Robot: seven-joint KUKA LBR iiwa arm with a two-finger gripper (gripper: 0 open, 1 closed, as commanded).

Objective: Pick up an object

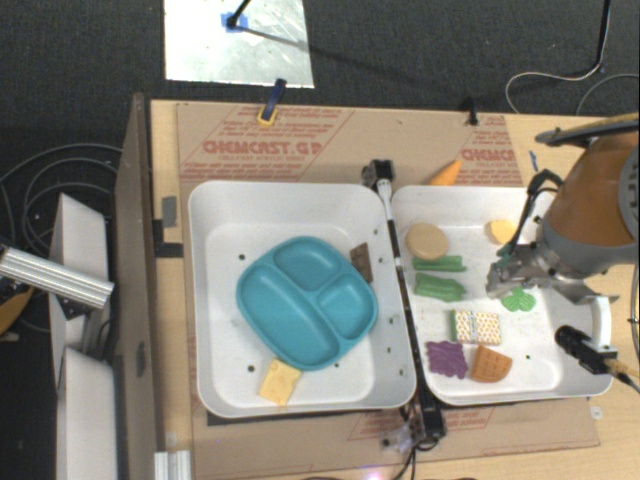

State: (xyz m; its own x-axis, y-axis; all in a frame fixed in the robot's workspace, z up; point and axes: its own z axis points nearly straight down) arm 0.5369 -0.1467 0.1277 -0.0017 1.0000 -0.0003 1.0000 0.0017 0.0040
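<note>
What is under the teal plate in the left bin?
A yellow piece pokes out from under the teal plate's lower edge, and a brown piece from its upper right. Anything else beneath is covered.

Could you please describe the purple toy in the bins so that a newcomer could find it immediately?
Look at the right bin, the one without the blue plate. Along its near edge, at the left, lies the purple toy, beside an orange waffle piece. It is the only purple item there.

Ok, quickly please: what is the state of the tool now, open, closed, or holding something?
Tool: cannot be told. It sits low in the right white bin, over the small green leaf-shaped toy, and the grey arm hides it.
</note>
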